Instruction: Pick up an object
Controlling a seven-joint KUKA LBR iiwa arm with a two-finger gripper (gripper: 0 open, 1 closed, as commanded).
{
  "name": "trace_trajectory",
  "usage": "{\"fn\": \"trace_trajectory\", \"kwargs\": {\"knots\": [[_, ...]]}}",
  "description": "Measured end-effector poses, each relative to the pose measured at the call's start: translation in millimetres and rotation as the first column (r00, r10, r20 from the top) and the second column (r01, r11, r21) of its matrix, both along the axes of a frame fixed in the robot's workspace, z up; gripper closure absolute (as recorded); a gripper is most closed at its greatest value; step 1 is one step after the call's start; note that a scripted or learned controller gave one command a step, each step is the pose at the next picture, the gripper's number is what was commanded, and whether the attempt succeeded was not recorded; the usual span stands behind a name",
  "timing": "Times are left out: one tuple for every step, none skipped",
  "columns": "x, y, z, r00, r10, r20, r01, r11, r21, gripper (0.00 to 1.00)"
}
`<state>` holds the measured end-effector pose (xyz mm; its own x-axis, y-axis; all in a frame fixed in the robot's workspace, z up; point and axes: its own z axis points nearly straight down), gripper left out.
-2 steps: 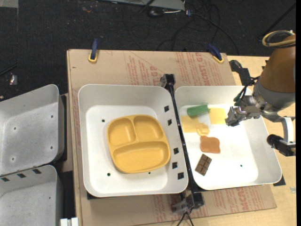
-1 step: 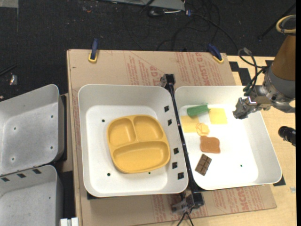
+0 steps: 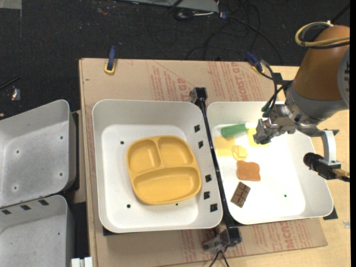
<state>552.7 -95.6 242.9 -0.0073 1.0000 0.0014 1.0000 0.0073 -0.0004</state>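
Where the grey arm with its orange band reaches in over the right-hand bin, the claw hangs low near that bin's upper left part. From where I stand its tips are a dark clump against the white floor, and I cannot tell how far apart they are; nothing that I can make out sits between them.

Just to the claw's left lies a green stick-shaped piece, close to it, though I cannot say if they touch. Below and left of the claw is a small pale yellow piece, with a flat yellowish patch beside it towards the bin's wall. Further down from the claw sits an orange lump, and below that again a dark brown bar marked in squares, tilted, near the bin's lower left.

Well to the left of the claw, past the black divider between the bins, the left-hand bin holds a yellow compartment plate lying flat. Both bins rest on a cardboard sheet, with a blue clamp at its far edge, well up and left of the claw. To the claw's right a black fitting juts over the right bin's edge.
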Motion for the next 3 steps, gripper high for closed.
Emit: {"fn": "trace_trajectory", "kwargs": {"knots": [[5.8,55.1,-13.5,1.000,0.001,-0.001,-0.001,1.000,0.001,1.00],[6.1,107.2,-22.7,1.000,0.000,-0.002,0.000,1.000,0.000,1.00],[14.4,150.9,-14.2,1.000,0.000,0.001,0.000,1.000,0.000,1.00]]}}
